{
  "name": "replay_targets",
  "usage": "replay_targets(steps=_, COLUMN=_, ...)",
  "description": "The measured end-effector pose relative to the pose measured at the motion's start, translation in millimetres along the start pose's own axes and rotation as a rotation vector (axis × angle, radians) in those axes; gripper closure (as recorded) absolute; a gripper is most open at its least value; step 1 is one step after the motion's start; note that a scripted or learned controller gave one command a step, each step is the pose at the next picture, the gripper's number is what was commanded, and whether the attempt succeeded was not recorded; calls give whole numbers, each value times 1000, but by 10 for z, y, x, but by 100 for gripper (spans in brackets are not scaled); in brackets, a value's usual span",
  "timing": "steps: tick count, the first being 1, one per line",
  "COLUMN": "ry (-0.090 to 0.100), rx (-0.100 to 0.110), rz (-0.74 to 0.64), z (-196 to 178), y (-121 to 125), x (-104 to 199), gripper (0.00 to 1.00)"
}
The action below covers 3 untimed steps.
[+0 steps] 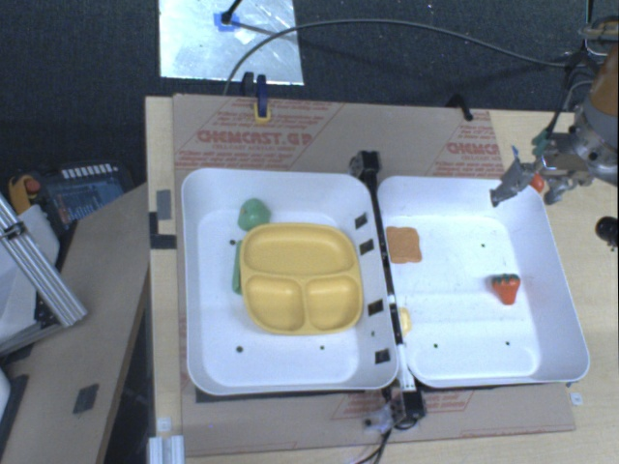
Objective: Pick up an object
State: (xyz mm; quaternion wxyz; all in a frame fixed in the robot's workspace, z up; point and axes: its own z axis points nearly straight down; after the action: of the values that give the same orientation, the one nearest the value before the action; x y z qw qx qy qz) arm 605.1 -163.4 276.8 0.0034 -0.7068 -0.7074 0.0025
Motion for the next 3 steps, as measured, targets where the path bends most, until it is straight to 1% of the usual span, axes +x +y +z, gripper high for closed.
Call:
replay_targets(steps=1, ry=-2, rx=-10, rz=-2, z=-60, y=18, x=4, gripper=0)
replay_targets(steps=2, ry=-1, rx=-7, rz=0, z=384, y=85, x=-33, gripper=0)
replay_targets(steps=3, ry=-1, rx=-5, rz=0, z=1001, y=130, x=-4, gripper=0)
